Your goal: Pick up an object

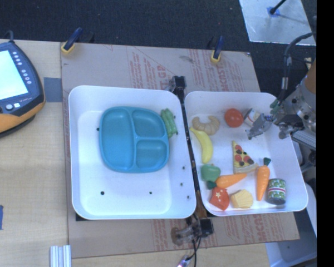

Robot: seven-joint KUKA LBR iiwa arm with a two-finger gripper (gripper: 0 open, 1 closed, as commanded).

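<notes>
Pincer [265, 128] over right bin [298, 166], its arm cut off; open or clenched, cannot tell

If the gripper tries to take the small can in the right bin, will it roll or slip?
The can seems to lie on its side near the bin's corner, so a push may roll it. Its round wall looks smooth, so fingers might slip. It is probably light.
</notes>
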